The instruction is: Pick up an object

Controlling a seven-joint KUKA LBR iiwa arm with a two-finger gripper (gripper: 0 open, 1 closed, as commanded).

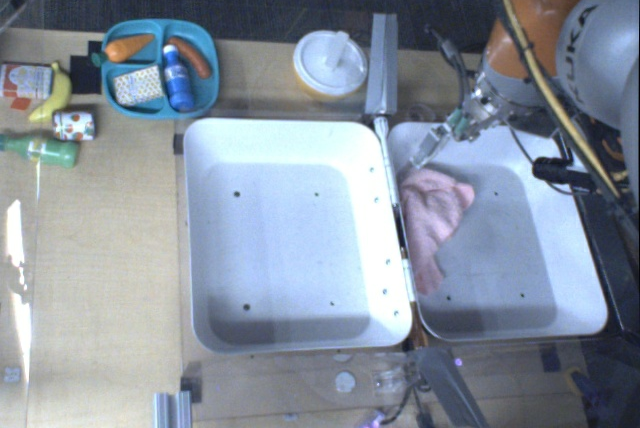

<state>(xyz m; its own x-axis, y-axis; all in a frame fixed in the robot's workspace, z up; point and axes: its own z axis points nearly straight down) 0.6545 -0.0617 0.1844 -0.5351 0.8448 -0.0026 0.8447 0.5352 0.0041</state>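
The gripper hangs over the back left corner of the right bin, its slim fingers pointing down toward the pink cloth. Whether the fingers are apart or together I cannot tell at this size; nothing seems to be between them. The cloth lies crumpled against the bin's left wall, just below the gripper. On the grey arm, part of the "KUKA" lettering is readable.
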